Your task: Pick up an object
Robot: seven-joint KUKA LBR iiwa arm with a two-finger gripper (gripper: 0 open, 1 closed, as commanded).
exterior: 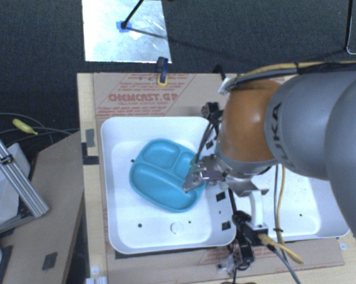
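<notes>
While the grey arm [306, 128], lettered "KUKA", reaches in, its gripper [194, 180] meets the right rim of a blue divided plate [164, 175], apparently pinching it. Its long axis runs upper-right to lower-left in the left bin [120, 228]. Beyond, cardboard [142, 93] reads "CHEMCAST".

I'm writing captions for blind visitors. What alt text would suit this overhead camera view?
A grey robot arm with an orange band reaches in from the right, its claw at the right edge of a blue divided plate lying in the left white bin. A second white bin sits beside it, mostly hidden under the arm.
</notes>
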